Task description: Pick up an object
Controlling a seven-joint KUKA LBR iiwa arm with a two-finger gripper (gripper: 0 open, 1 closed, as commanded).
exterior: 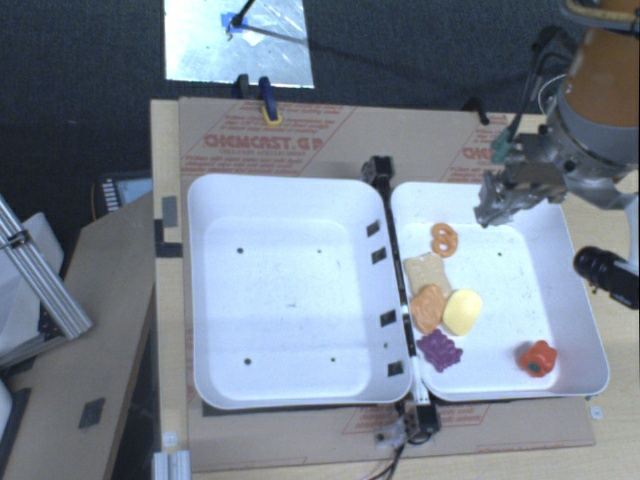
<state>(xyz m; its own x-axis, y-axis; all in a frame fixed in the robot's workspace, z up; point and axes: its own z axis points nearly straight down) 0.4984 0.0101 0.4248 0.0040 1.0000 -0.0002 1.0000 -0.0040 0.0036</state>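
Gripper (497, 208) is hovering over the upper part of the right bin (570, 268), upper right of frame; can't tell its state, nothing visibly in it. Food items are sitting along that bin's left side: pretzel (444, 238) lying flat, cracker (425, 270) below it with long axis running top-left to bottom-right, orange piece (428, 308) touching a yellow round piece (462, 312), purple grapes (439, 349) below them. Red pepper (538, 359) is sitting apart, lower right. Left bin (290, 288) is resting beside it on a cardboard sheet (300, 138); dark carpet (80, 68) and a foil square (238, 26) are showing at top.
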